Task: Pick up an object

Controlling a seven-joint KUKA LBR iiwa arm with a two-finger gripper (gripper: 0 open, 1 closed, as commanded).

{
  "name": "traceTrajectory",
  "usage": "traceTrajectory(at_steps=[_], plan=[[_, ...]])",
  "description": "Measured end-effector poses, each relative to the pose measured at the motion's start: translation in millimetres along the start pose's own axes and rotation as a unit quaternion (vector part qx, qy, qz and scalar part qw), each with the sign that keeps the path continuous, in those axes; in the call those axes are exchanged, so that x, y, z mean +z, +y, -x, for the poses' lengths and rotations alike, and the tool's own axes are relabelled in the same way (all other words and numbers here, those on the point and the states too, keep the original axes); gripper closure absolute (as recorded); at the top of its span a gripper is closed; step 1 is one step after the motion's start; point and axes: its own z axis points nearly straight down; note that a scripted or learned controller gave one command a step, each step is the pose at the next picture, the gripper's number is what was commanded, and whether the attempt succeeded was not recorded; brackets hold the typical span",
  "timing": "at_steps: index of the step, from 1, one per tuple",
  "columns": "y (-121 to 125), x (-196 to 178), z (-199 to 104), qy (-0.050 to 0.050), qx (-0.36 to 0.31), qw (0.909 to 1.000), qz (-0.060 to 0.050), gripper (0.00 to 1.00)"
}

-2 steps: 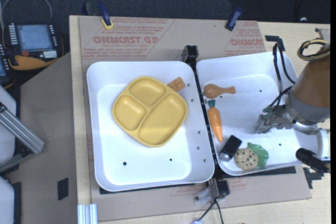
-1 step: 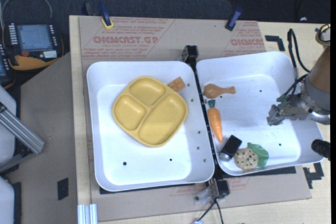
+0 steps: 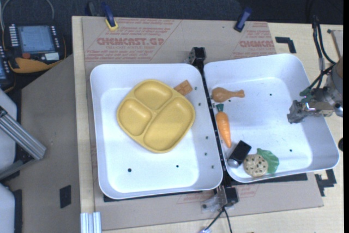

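Note:
In the right bin (image 3: pixel 283 71) lie a brown chicken drumstick (image 3: pixel 226 94), an orange carrot (image 3: pixel 223 127), a small black block (image 3: pixel 239 152), a speckled cookie (image 3: pixel 254 165) and a green leafy piece (image 3: pixel 269 159). They cluster along the bin's left and front side. My gripper (image 3: pixel 299 111) hangs over the right edge of this bin, well to the right of the objects, with nothing seen in it. A yellow divided plate (image 3: pixel 156 115) fills the middle of the left bin (image 3: pixel 109 155), with a small brown piece (image 3: pixel 183 87) at its upper right rim.
The bins sit on a cardboard-covered bench (image 3: pixel 163 35) held by a yellow clamp (image 3: pixel 111 22) and a blue clamp (image 3: pixel 242 19). A pendant with a screen (image 3: pixel 34 41) lies at the far left. Cables (image 3: pixel 322 46) run down the right side near the arm.

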Motion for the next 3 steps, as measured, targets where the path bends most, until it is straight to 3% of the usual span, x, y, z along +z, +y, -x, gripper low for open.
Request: traceTrajectory(at_steps=[1,3], plan=[[0.9,-8.8,0.2,0.000,0.000,1.0000,-0.002,1.00],[22.7,5.1,-99.6,0.002,-0.002,1.0000,-0.005,1.00]])
